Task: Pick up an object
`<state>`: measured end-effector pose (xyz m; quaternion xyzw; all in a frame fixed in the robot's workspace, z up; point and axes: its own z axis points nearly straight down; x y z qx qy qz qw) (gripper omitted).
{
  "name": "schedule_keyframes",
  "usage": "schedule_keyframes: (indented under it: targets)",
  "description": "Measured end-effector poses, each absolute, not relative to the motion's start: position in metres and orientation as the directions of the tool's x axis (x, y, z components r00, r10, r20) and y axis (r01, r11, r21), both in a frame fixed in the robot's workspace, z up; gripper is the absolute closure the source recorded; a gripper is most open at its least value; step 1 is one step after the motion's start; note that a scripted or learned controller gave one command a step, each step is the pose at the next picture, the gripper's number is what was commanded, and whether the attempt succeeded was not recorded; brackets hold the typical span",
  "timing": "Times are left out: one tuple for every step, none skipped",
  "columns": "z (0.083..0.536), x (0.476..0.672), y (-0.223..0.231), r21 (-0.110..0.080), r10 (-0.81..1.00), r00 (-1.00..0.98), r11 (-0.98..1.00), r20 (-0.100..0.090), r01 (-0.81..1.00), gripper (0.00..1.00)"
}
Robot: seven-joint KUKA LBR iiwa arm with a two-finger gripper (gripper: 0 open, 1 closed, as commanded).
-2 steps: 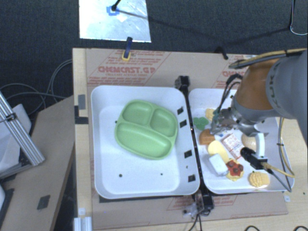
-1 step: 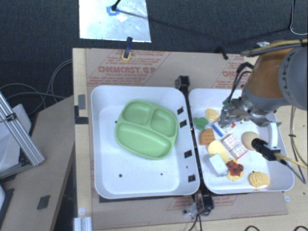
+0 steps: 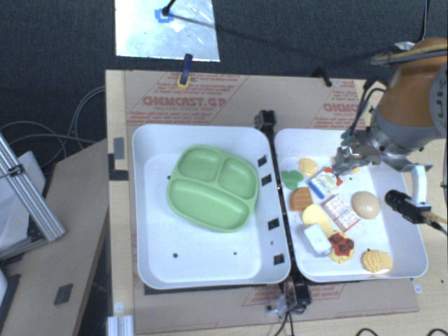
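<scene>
The tool [image 3: 344, 157] hangs low over the right bin's [image 3: 406, 257] pile, near the packet [image 3: 325, 183], likely lining up a pick; its grip I can't tell

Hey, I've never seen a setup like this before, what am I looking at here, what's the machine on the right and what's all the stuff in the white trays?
This is one picture from a camera fixed above a bench, looking down at a slant. The grey and orange shape on the right is a robot arm; its job is to pick up an object. Its gripper, the two-finger hand at its tip, is low over the back of the right bin, near a small blue and white packet. I cannot tell whether it grips anything.

The left bin holds a green divided plate. The right bin holds a jumble of small toy foods and packets, among them a red and white packet, a beige round piece and a yellow corn-like piece.
</scene>
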<state>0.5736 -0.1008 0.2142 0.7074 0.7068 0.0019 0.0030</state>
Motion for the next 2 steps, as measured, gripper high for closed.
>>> schedule_keyframes:
  targets:
    - [0.225, 0.574, -0.101, 0.003, 1.0, -0.003, 0.003, 0.0, 1.0, 1.0]
    - [0.218, 0.52, -0.077, -0.003, 1.0, 0.0, 0.0, 0.001, 1.0, 1.0]
